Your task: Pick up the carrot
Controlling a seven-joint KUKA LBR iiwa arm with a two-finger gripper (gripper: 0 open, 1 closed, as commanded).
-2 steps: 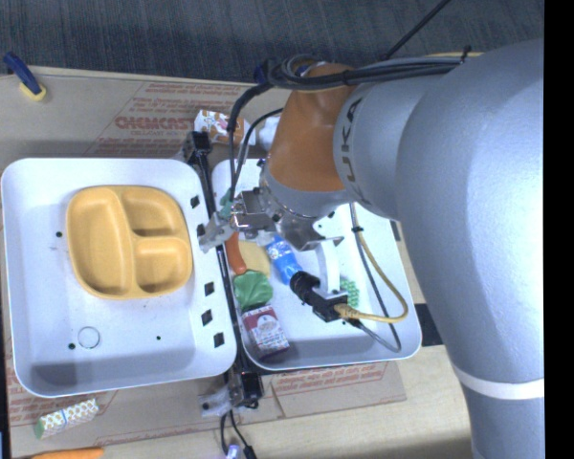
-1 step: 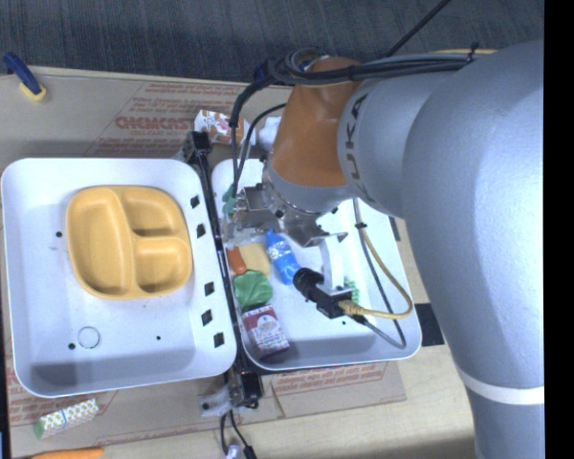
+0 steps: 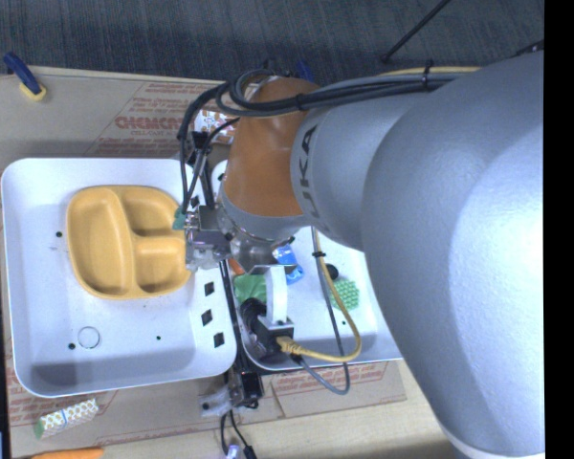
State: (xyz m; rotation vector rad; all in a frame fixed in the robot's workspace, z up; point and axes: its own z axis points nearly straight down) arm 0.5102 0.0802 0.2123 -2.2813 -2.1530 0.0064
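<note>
The grey-and-orange arm (image 3: pixel 364 199) hangs low over the right white bin (image 3: pixel 364 342) — its pincer hidden, state unknowable. The carrot's whereabouts cannot be told; better to confirm it before closing — beside the yellow divided plastic tray (image 3: pixel 124 242).

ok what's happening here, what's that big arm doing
A grey KUKA arm with an orange band reaches over the seam between two white bins. Its wrist hangs low beside a yellow divided tray in the left bin. Its bulk hides most of the right bin, and no carrot is visibly held.
</note>
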